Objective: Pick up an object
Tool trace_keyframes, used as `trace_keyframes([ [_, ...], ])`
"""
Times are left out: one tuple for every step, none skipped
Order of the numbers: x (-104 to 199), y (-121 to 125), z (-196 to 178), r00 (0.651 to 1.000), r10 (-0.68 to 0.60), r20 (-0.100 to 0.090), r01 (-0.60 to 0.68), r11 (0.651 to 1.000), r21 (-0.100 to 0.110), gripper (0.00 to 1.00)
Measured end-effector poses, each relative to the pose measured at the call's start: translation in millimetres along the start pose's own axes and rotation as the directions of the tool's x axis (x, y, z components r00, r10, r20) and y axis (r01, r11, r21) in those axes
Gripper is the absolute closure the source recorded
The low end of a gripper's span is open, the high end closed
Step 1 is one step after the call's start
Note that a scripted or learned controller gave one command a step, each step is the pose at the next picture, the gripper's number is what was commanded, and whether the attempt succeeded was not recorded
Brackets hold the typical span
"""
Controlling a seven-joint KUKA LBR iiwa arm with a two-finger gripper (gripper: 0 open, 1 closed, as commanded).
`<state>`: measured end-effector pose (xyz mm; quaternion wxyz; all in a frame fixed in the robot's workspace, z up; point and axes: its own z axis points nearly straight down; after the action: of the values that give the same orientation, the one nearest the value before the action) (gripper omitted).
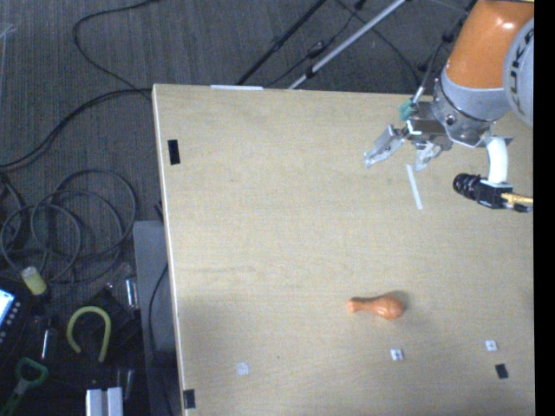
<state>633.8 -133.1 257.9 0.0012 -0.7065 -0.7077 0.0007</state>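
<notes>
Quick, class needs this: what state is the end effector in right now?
End effector: open, holding nothing, up above the tabletop, well away from the orange object.

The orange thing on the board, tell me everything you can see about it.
The orange thing is small and gourd-shaped: a rounded bulb at the right tapering to a narrow neck that points left. It looks smooth, perhaps plastic or rubber, though that is hard to tell. It lies on its side on the pale wooden board, in the lower middle, casting a faint shadow. Nothing touches it; the claw is well above it in the picture.
</notes>
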Motion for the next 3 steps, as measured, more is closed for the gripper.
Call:
trace_keyframes([
  [-75,6,31,0.997,-0.082,0.004,0.082,0.997,0.000,0.00],
  [-79,35,82,0.985,-0.172,0.004,0.172,0.985,-0.001,0.00],
  [-90,35,174,0.900,-0.435,0.004,0.435,0.900,-0.001,0.00],
])
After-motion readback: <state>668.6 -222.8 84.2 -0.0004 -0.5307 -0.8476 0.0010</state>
